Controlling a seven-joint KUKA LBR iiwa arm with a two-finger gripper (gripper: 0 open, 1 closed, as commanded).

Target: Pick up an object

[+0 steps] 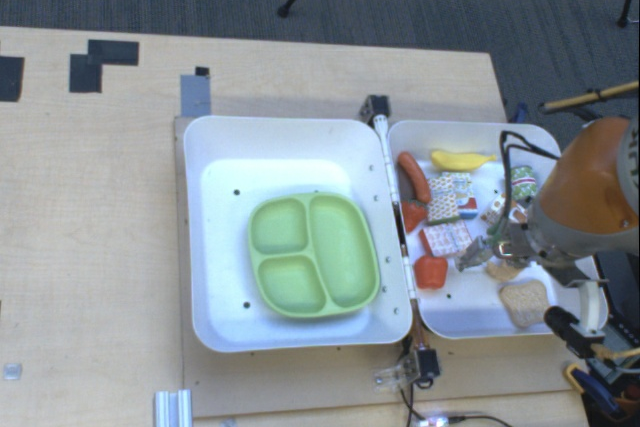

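- Two shallow white bins sit side by side on a pale wooden bench, seen from above at a slant.
- The left bin (215,215) holds a green tray (313,255) with three compartments.
- The right bin (450,320) holds a jumble of small toy-like things, any of which could be the one to pick.
- A yellow banana (461,159) lies at the far side; a red sausage (413,177) lies just left of it, along the bin's left wall.
- Two patterned packets (447,215) lie in the middle, and a red block (431,272) sits near them on the near-left side.
- A tan bread slice (524,301) lies at the near right.
- The arm (590,195), with its orange band, reaches in from the right and covers the bin's right part.
- The gripper (480,253) hangs low over the middle of the right bin, just right of the packets; I cannot tell whether it is open or closed, and nothing is seen in its hold.
- The packets look light, flat and thin, likely to slide or buckle; an edge hold seems best.
- The red block looks stiff and light, so taking it across its sides should be easiest.
- The sausage and banana look smooth and rounded; a hold across the middle would suit, though they may roll.
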